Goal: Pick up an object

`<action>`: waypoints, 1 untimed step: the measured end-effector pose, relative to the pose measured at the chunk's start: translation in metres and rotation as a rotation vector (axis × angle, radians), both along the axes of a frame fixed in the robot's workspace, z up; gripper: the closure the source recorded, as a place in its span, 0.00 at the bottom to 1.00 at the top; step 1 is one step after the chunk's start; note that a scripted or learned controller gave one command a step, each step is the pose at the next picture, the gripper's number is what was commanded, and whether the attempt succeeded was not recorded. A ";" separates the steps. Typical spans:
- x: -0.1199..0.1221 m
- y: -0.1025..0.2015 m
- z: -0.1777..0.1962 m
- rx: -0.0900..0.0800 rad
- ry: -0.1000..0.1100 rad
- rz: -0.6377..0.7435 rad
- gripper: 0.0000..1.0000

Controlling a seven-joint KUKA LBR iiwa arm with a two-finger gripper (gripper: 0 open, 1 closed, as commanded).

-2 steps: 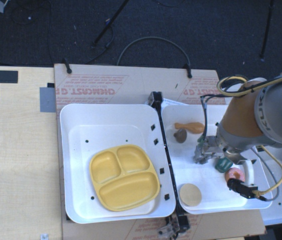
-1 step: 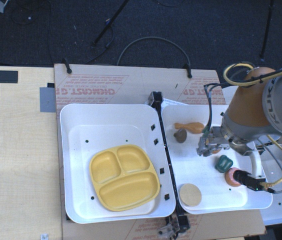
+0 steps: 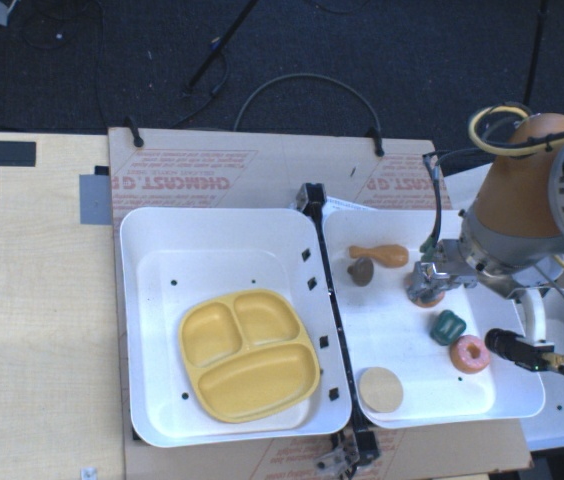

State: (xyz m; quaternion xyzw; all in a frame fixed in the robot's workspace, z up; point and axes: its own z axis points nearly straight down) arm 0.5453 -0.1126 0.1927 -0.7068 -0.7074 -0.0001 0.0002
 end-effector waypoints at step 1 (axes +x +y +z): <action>0.001 -0.001 0.053 -0.001 -0.003 0.000 1.00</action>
